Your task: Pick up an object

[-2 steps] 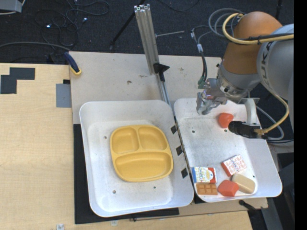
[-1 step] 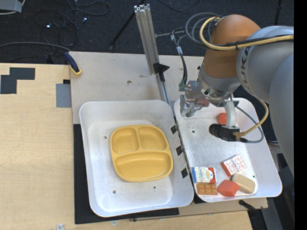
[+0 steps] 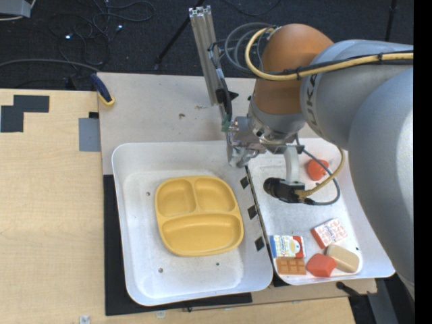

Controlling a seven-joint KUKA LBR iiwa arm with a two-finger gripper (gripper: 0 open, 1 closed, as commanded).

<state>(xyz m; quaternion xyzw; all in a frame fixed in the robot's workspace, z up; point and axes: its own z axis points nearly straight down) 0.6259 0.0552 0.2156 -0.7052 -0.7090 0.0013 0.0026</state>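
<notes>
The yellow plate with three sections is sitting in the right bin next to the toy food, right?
Not quite. The yellow plate with three sections sits in the left bin, by itself. The toy food, like the little carton and the red block, lies in the right bin. The camera view looking down on both bins shows this.

tool (image 3: 237,155) hangs over the left bin's (image 3: 135,262) far right corner, beyond the yellow divided plate (image 3: 198,214).

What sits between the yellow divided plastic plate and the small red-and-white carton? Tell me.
In the camera view, between the yellow divided plastic plate and the small red-and-white carton lie the two bins' adjoining rims and a small illustrated box.
</notes>
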